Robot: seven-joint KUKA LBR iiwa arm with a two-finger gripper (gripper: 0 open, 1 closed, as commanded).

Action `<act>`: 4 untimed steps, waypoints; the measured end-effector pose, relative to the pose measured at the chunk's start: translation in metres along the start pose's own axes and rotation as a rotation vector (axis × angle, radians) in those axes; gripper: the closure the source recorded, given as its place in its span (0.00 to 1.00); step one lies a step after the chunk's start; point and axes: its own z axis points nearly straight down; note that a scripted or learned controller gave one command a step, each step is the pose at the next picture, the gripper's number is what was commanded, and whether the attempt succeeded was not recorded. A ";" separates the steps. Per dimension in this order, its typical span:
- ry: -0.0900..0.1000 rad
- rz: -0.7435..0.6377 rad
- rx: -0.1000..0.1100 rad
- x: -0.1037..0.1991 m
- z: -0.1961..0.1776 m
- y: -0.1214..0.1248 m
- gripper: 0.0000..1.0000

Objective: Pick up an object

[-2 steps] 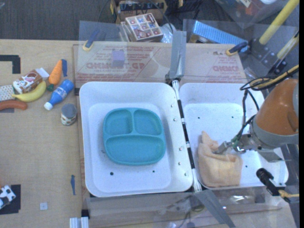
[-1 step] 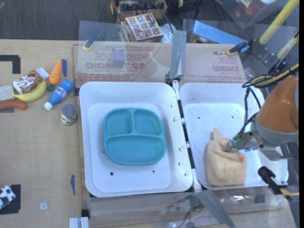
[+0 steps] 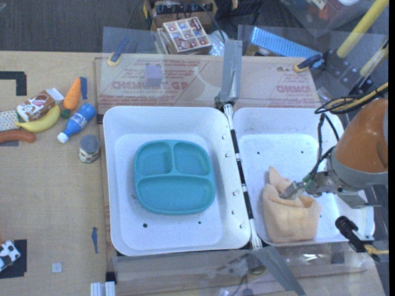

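I am reaching in from the right over a pale wooden bench that is carrying two shallow white bins side by side, with clear plastic sheeting and cardboard lying behind them and a dark floor beyond. The left bin is holding a teal divided plate, which is sitting flat near its middle with bare white floor showing all around it. My claw is lying low in the right bin, pressing into the top of a crumpled tan cloth that is bunched against the bin's near edge, close to the ridge between the two bins. I cannot tell whether my fingers are apart or together, since the tip is sinking into the folds, and I cannot tell that any cloth is caught between them. The far half of the right bin is lying bare and white behind the cloth. Off to the left on the bench, well apart from the bins, a banana, a small blue bottle, a carrot and a small can are resting in a loose cluster.
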 end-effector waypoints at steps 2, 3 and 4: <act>-0.004 0.133 0.001 0.039 0.001 0.017 1.00; -0.004 0.133 0.001 0.039 0.001 0.017 0.00; -0.001 0.134 0.008 0.003 0.012 0.036 0.00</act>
